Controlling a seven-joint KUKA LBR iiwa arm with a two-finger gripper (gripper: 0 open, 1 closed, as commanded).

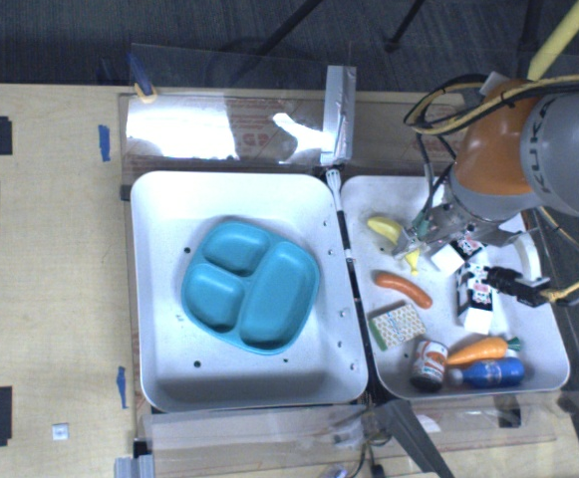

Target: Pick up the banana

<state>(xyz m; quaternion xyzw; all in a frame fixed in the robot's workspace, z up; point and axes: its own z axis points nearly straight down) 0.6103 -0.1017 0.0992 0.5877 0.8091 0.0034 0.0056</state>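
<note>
The banana [384,229] lay near the back-left corner of the right bin [558,366], apart from the sausage [403,289], carrot [480,350] and can [429,362] nearer the front. The gripper [421,239] hung just right of the banana, close to it or touching, and whether it was apart or together could not be told. The step in hand appeared to be the approach; the next move likely called for centring over the banana and closing on it before lifting, clear of the bin wall.
</note>
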